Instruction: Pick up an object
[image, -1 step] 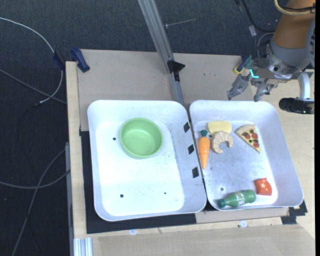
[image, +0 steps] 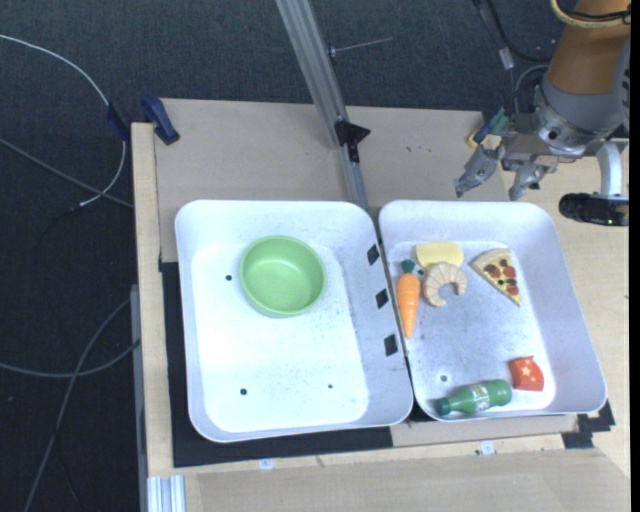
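Note:
My gripper (image: 497, 182) hangs above the far rim of the right bin (image: 570, 300), fingers spread open with nothing between them. Below it in that bin lie a yellow cheese block (image: 439, 253), a croissant (image: 445, 283), a carrot (image: 408, 303) and a pizza slice (image: 499, 273). Near the bin's front edge rest a green bottle (image: 473, 398) on its side and a small red object (image: 527, 373). The left bin (image: 290, 390) holds a green bowl (image: 284, 275).
A slanted metal pole (image: 322, 85) rises from the bench behind the two bins. Black clips (image: 381, 297) sit along the seam between the bins. Cables lie on the dark floor at the left.

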